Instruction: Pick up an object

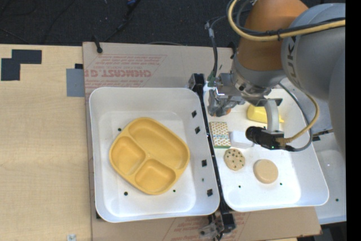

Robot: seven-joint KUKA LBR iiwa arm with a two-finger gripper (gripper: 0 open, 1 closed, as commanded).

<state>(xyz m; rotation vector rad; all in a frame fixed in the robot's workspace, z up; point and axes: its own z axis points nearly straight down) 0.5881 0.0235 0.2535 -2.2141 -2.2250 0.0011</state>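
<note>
While the two-finger gripper (221, 101) of the grey arm hangs low over the far left corner of the right-hand shallow white bin (296, 192), nothing can be seen lifted clear, so I judge the pick as not yet done. Whether the pincer is spread or pressed together I cannot tell, since the wrist and its cables hide it from above, and no object shows clamped in it. The candidates all lie on the floor of that bin: a small green-and-white patterned packet (220, 134) just in front of the gripper, a round brown speckled cookie (234, 159) near it, a round beige disc (265, 171) beside the cookie, and a pale yellow lump (258, 114) partly covered by the arm. A yellow plastic tray with three compartments (149, 154) rests alone in the left-hand shallow white bin (97, 178), well apart from the gripper. What remains, by my reading, is the grasp itself and the lift; the packet looks the nearest target.
</note>
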